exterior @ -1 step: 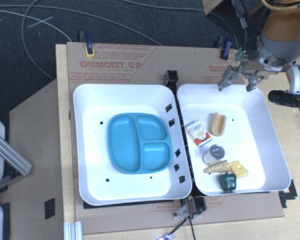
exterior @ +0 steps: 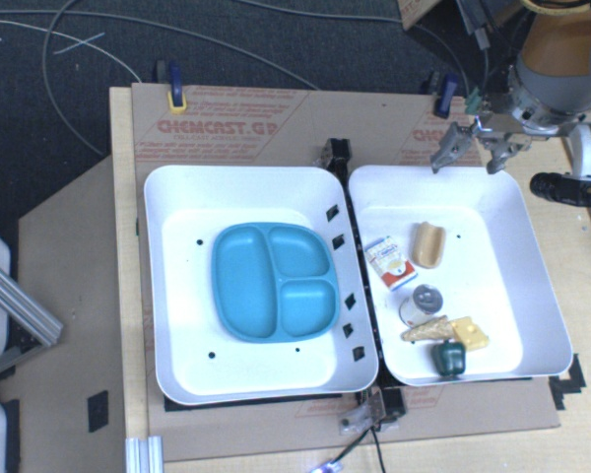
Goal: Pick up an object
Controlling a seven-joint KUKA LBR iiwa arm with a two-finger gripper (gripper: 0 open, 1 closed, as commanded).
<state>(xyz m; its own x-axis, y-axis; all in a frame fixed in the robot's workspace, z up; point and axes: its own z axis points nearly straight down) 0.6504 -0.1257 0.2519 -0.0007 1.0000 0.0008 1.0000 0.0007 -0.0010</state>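
Arm [exterior: 561, 37] cut off by top and right edges above the right bin [exterior: 532, 264]. Small card [exterior: 389, 261] in that bin: print too small to read. Round grey item [exterior: 426, 299] below the card: can't identify. Yellow piece [exterior: 470, 333] partly under the green object [exterior: 449, 360].

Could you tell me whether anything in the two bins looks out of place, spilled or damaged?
Nothing stands out. The blue divided plate lies flat in the left bin; the small items cluster loosely in the right bin, none over the rim. The gripper hangs open above that bin's far edge.
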